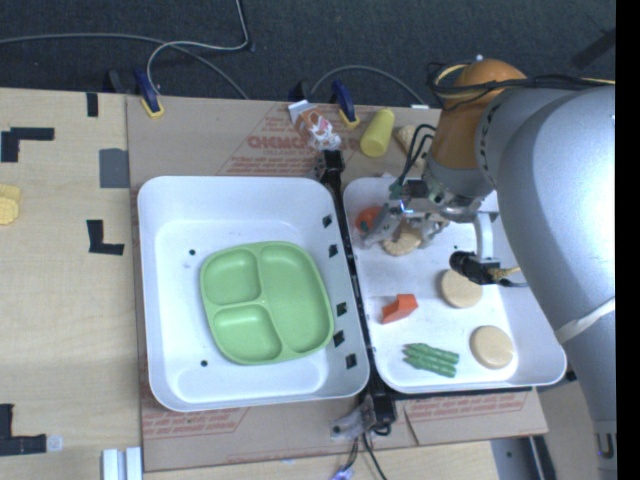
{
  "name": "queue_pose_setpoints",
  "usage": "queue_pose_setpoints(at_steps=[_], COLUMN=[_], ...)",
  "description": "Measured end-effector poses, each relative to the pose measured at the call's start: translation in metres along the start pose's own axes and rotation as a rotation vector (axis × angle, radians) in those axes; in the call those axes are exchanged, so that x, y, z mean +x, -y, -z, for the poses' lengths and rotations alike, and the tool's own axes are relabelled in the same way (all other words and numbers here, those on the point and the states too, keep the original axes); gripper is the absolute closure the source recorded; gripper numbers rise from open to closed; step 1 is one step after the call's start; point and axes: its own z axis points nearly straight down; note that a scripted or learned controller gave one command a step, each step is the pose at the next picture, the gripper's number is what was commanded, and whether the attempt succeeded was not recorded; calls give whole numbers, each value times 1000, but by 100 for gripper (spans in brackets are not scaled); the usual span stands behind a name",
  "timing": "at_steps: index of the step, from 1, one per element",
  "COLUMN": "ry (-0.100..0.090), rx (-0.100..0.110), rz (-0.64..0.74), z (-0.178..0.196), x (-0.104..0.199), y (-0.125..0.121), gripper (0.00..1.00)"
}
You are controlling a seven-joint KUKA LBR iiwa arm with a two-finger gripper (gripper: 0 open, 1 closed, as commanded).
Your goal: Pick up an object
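My gripper (pixel 408 218) hangs over the right bin's (pixel 530 368) far corner — finger state: cannot tell. Target beneath: tan bread piece (pixel 403 242) — judged light, soft, crushable; take it across its narrow sides.

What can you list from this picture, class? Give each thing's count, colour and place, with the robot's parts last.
bins: two, white, side by side on the bench
divided plate: one, green, in the left bin
round discs: two, tan, right side of the right bin
orange wedge: one, orange, middle of the right bin
green beans: one bunch, green, near edge of the right bin
yellow cylinder: one, yellow, on the cardboard beyond the bins
arm: one, grey with orange band, from the right
pincer: one, over the right bin's far end
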Motion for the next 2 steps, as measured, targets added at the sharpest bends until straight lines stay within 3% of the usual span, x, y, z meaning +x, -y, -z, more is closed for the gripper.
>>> queue_pose_setpoints(at_steps=[2], ry=[-6], rx=[1], rz=[3], z=[0], x=[-2], y=[0], gripper=[0])
